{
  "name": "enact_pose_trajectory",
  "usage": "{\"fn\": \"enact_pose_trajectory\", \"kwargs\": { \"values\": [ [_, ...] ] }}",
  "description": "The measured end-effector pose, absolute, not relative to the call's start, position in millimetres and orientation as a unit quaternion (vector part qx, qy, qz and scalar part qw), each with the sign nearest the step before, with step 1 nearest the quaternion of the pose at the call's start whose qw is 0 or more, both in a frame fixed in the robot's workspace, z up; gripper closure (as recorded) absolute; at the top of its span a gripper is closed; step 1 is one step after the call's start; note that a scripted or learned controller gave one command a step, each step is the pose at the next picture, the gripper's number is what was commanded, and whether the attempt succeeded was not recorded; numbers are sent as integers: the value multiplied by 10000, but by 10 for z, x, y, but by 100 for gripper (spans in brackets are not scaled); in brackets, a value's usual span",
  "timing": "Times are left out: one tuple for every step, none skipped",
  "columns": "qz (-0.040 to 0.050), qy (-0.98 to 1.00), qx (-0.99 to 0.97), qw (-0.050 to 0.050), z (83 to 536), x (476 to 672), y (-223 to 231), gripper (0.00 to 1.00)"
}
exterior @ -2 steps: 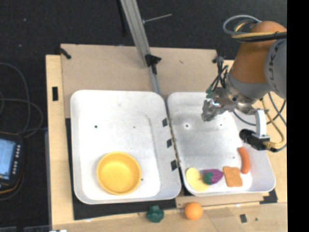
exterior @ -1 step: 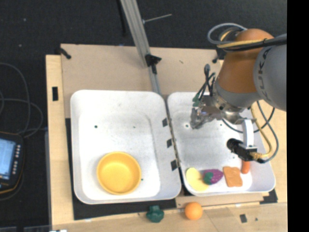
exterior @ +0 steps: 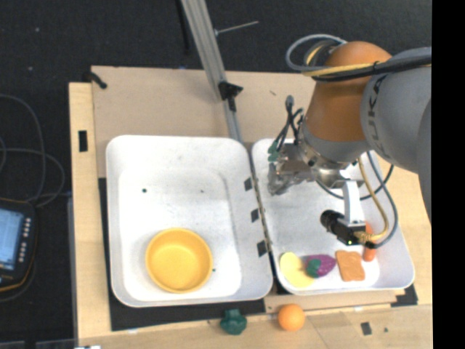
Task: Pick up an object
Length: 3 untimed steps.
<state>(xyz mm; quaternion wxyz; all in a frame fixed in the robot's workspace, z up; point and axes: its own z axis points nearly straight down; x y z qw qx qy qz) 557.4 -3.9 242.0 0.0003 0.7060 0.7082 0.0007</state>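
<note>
In the camera view, the grey arm [exterior: 392, 115] with its orange band reaches in from the right over the right bin [exterior: 392, 286]. The hand [exterior: 280, 180] hangs over that bin's upper left part, just beside the wall shared with the left bin [exterior: 123, 158]; whether it is open or closed cannot be told, and nothing shows in its grip.

The objects crowd the right bin's near edge: a pale yellow piece [exterior: 292, 269], a purple and green toy [exterior: 317, 265] touching it, and an orange block [exterior: 352, 267] just beside. The bin floor between them and the hand lies bare.

A yellow bowl [exterior: 179, 259] sits near the left bin's front edge, with open floor behind it.

On the bench [exterior: 145, 100], outside the bins' front rims, lie an orange ball [exterior: 290, 317] and a green object [exterior: 233, 322].
</note>
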Motion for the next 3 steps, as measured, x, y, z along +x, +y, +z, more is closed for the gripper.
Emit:
{"fn": "enact_pose_trajectory", "kwargs": {
  "values": [
    [6, 7081, 7061, 1, 2438, 5342, 385, 100],
    [4, 7096, 7046, -6, 2333, 5184, 897, 100],
    [9, 7077, 7065, -1, 2336, 5191, 873, 0]
  ]
}}
